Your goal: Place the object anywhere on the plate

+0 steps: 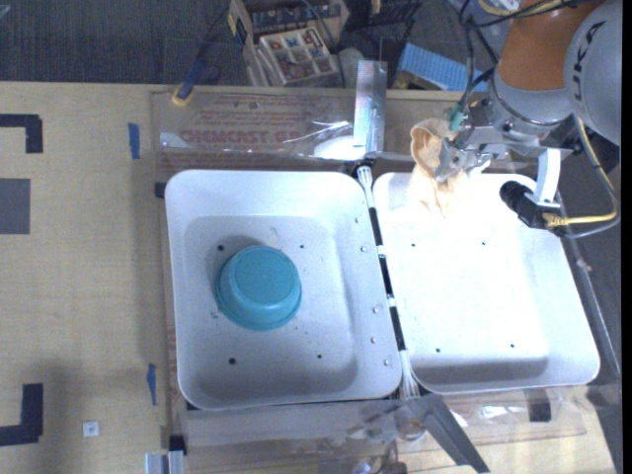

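Observation:
A round blue plate (259, 285) rests in the left bin (197, 205), a little left of that bin's middle. A pale tan, floppy object (430, 166) hangs over the far left corner of the right bin (494, 344). My gripper (452, 166) reaches in from the upper right and is shut on the tan object's right side, so the object dangles left of and below the fingers. The plate lies well to the left of and nearer than the gripper, across the divider between the bins.
A clear plastic sheet (267, 131) and a metal post (370, 107) stand behind the bins. A black cable and connector (523, 203) hang off the wrist over the right bin's far edge. Clutter of boxes lies beyond the bench.

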You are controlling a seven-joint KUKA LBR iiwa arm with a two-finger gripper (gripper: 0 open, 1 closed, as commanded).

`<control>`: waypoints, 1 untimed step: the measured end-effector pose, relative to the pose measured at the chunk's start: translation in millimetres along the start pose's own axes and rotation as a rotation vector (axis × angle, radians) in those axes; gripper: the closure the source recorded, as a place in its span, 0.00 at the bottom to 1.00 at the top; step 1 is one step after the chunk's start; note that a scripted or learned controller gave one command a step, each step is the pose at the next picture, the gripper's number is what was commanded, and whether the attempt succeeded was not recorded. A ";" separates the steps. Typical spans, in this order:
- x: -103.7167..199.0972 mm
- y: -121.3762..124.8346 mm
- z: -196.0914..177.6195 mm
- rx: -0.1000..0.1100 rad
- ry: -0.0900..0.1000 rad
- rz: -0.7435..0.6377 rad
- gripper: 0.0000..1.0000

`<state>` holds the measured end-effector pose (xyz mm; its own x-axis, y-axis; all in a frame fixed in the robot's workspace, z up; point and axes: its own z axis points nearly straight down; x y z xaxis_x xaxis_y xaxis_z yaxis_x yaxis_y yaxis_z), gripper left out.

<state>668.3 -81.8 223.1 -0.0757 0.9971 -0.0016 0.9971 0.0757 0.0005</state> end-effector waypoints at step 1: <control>38.9 -31.3 -7.2 0.004 0.003 -0.400 1.00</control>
<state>634.2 -45.4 230.2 -0.4579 0.8890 0.0022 0.8890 0.4579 -0.0030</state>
